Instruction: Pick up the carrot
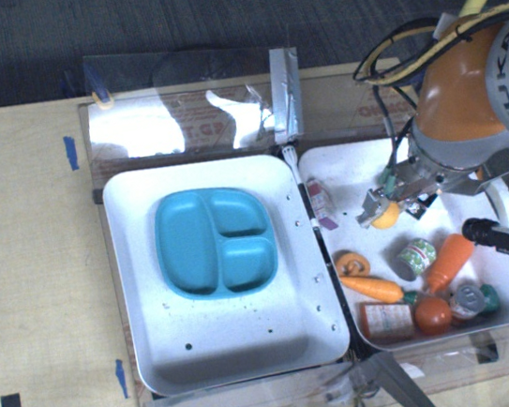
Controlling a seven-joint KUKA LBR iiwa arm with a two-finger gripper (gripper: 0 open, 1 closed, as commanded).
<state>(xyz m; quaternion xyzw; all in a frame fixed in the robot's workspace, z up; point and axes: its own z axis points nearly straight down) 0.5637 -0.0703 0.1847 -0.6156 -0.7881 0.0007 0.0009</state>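
Observation:
The carrot (373,286) is slim and orange with a green stub at its right end. It lies flat in the right bin (344,167), near the bin's left wall and front half. My gripper (378,208) hangs over the middle of that bin, up and to the right of the carrot and well apart from it. A small yellow item (387,218) sits right at the gripper's tip; the view does not settle whether it is gripped. A thicker orange-red vegetable (451,259) lies slanted to the carrot's right.
Around the carrot are an orange ring (350,262), a green-and-white can (417,256), a red tomato (432,313), a labelled packet (385,318) and a metal can (471,298). A small pink bottle (319,202) lies by the divider. The left bin (144,290) holds a blue divided plate (214,240).

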